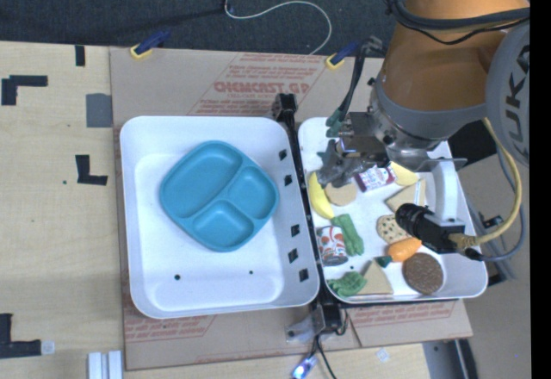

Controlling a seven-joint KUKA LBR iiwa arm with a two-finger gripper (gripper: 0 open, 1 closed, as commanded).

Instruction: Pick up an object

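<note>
My gripper [337,170] hangs low over the upper part of the right bin [469,282], under the big orange band of the arm. Just below and left of it lies a yellow banana [320,201], with a tan round piece [343,194] beside it. A small purple and white packet [375,178] sits right of the gripper. Lower in the bin lie a green bean pod [348,232], a small can [332,245], a carrot [403,250], a brown cookie [424,273], a cracker [386,226] and a green leafy piece [348,284].
The left bin [142,282] holds a blue divided plate [219,195]. Black clips line the wall between the two bins. A black cable with an orange tip [435,231] runs over the right bin's lower right. The arm's body covers the right bin's upper right.
</note>
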